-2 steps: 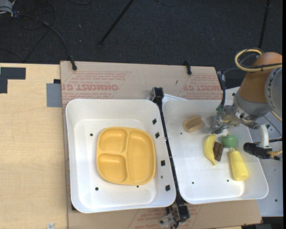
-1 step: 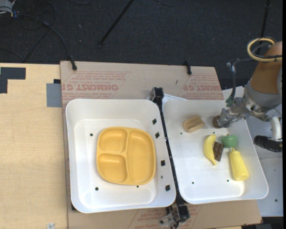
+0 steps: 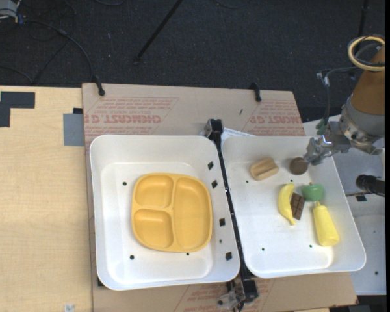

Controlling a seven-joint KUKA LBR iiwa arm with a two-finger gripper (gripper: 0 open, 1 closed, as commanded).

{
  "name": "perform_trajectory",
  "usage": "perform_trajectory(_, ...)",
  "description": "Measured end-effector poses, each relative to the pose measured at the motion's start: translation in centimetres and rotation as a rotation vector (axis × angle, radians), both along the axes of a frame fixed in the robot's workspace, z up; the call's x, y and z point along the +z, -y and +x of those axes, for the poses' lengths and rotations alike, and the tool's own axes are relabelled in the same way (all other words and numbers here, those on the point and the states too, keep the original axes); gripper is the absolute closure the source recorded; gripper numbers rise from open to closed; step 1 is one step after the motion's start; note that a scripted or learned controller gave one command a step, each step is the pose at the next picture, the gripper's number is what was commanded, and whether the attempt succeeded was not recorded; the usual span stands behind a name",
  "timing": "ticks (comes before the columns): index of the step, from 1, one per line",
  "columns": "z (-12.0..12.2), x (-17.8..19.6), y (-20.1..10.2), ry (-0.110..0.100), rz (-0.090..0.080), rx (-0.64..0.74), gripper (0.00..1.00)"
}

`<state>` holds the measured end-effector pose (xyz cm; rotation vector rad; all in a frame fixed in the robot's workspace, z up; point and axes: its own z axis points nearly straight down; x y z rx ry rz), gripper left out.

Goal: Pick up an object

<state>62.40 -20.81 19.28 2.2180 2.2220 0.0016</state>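
Observation:
The right bin [image 3: 273, 259] holds several small items. A tan bread-like piece [image 3: 264, 169] lies near its back. A brown round item [image 3: 299, 166] sits to the right of it. Farther forward are a yellow banana [image 3: 285, 204], a small dark brown block [image 3: 298, 206], a green piece [image 3: 313, 192] and a yellow bottle [image 3: 325, 225]. My gripper [image 3: 316, 149] hangs at the bin's back right corner, just above and to the right of the brown round item. Nothing shows in its grasp.
The left bin [image 3: 110, 161] carries a yellow divided plate [image 3: 171, 212]. A black divider [image 3: 224, 200] runs between the two bins. Cardboard [image 3: 182, 112] lies under and behind them. The arm's orange band [image 3: 370, 90] and grey wrist [image 3: 361, 125] stand over the right edge.

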Motion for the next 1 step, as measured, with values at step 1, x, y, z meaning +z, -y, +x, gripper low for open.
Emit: perform_trajectory(1,0.07,4.7,0.07,0.001,-0.001,0.0,1.0)
